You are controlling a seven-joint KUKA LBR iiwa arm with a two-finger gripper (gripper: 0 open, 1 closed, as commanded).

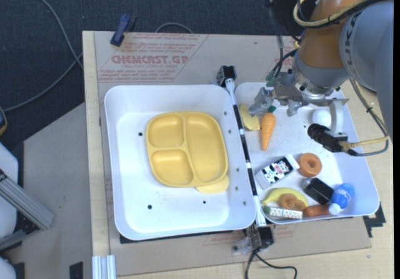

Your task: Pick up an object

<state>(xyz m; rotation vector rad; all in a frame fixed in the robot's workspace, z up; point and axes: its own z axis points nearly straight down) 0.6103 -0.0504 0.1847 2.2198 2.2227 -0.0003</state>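
From the camera view, the grey arm reaches over the right bin (369, 190) from about two o'clock, and its gripper (270, 101) hangs low at that bin's eleven o'clock corner. Its fingers look spread apart, with nothing between them. Just below sits the toy carrot (267, 131), green top nearly touching the fingertips, tip pointing to six o'clock; that looks like the likeliest target, though I can't be sure. Beside the carrot at nine o'clock lies a pale yellow piece (250, 122) against the bin wall.

Elsewhere in that bin, toward five o'clock, lie a doughnut (309, 164), a black-and-white box (276, 170), a banana (284, 196) and a blue bottle (342, 196). The left bin (125, 146) holds a yellow divided plate (186, 148).

As I judge it, nothing is lifted yet: the approach seems done, while closing and raising remain.
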